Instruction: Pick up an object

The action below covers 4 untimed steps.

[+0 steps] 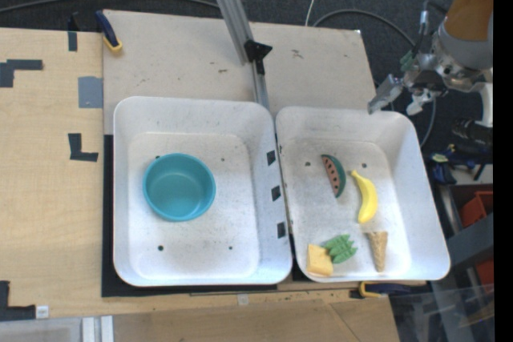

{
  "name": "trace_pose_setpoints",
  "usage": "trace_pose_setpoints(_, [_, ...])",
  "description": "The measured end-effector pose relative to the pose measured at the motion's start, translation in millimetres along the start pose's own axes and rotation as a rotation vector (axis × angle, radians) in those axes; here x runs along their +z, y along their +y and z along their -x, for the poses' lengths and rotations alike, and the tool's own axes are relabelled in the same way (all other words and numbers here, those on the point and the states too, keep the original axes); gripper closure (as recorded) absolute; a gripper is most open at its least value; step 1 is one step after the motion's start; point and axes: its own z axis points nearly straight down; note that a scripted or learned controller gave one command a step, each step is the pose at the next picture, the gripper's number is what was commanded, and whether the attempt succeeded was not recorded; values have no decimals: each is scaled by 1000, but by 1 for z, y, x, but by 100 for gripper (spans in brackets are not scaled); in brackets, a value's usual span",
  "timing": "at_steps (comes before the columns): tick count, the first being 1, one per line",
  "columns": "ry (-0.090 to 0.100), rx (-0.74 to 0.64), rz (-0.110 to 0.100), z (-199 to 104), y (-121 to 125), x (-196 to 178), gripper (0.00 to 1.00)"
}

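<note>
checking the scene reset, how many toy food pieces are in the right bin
5, all in the right bin: watermelon slice near the middle, banana just right of it, ice cream cone below the banana, green leafy piece and yellow cheese wedge at the front edge. None look hidden.

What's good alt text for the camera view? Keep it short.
Two shallow white bins sit side by side on a bench: the left bin holds a teal bowl, the right bin a watermelon slice, banana, ice cream cone, green leafy toy and yellow block. The gripper hovers open over the right bin's far corner, holding nothing.
</note>
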Motion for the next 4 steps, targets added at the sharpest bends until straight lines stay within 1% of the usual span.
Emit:
trace_pose_setpoints(1, [0, 0, -1, 0, 0, 0, 0])
trace_pose_setpoints(2, [1, 0, -4, 3, 5, 46, 0])
trace_pose_setpoints(3, [2, -1, -7, -4, 3, 110, 0])
trace_pose_setpoints(4, [0, -1, -1, -6, 3, 150, 0])
